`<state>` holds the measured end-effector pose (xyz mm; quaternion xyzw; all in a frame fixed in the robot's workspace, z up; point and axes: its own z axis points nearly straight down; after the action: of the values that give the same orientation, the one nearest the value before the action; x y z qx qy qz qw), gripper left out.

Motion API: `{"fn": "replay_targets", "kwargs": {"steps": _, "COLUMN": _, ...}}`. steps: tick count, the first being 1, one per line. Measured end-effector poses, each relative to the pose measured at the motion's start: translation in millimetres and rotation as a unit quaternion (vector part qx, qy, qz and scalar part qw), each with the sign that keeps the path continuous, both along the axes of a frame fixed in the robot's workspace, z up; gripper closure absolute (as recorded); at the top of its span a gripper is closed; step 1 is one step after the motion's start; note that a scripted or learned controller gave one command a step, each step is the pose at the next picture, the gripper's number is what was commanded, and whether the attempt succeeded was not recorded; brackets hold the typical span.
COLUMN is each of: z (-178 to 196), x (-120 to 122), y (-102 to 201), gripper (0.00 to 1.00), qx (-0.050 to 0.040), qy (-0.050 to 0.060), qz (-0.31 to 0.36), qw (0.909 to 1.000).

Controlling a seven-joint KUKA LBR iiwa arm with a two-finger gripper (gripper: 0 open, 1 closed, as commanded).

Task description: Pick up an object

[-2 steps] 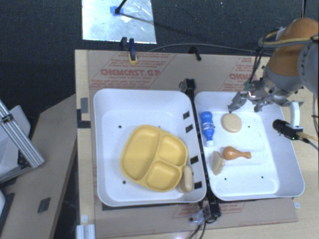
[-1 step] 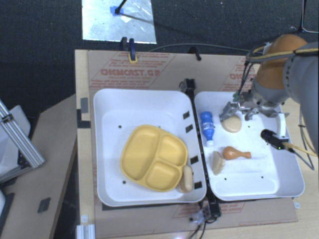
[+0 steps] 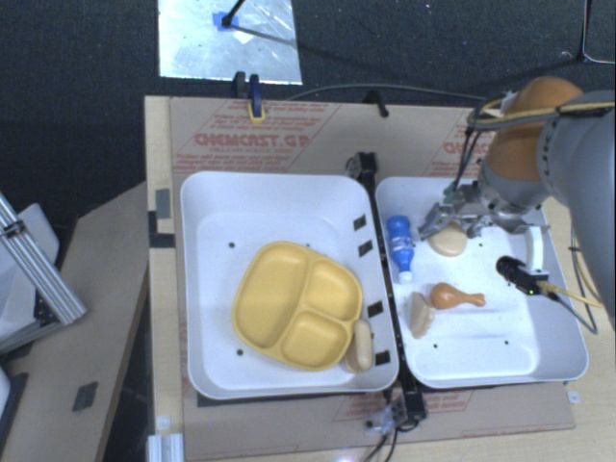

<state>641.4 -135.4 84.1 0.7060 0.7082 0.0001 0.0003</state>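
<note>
On the left half of the bench (image 3: 157,152), a shallow white bin (image 3: 207,258). Inside it, a yellow plate (image 3: 296,304) with three compartments, flat on the floor of the bin and turned at an angle, nearer to the front right corner. Just beside the lower right edge of the plate, touching it or almost touching, a small pale bread roll (image 3: 361,345), close to the right wall.

Next to this one, wall against wall, a second white bin (image 3: 481,345). Along its left wall, a little blue bottle (image 3: 399,243) with a white cap, lying down with the cap toward the front. Below the bottle and a bit to the right, a beige wedge (image 3: 420,314), standing apart from the bottle. Just right of the wedge, an orange-brown drumstick (image 3: 454,297), lying with the thin end pointing right, very near the wedge.

Above the drumstick, well clear of it, a round beige bun (image 3: 449,242) on the floor of the bin, right of the bottle. Directly over the bun, low in the bin, the end effector (image 3: 452,218), at the bun's back edge. Not possible to tell whether released or clenched, and not possible to tell whether really in contact with the bun or only very close. Nothing seen lifted off the floor.

Further right, the grey arm (image 3: 568,162) with its orange band (image 3: 529,128), reaching in over the back right corner of the bin.
</note>
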Motion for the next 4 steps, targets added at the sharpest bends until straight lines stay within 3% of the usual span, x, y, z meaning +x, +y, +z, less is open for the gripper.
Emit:
{"fn": "replay_targets", "kwargs": {"steps": 1, "z": 13, "x": 2, "y": 0, "gripper": 1.00, "qx": -0.0005, "qy": -0.003, "qz": 0.000, "qw": 1.0000}}
{"fn": "replay_targets", "kwargs": {"steps": 4, "z": 162, "x": -1, "y": 20, "gripper": 1.00, "qx": -0.0003, "qy": -0.003, "qz": 0.001, "qw": 1.0000}}
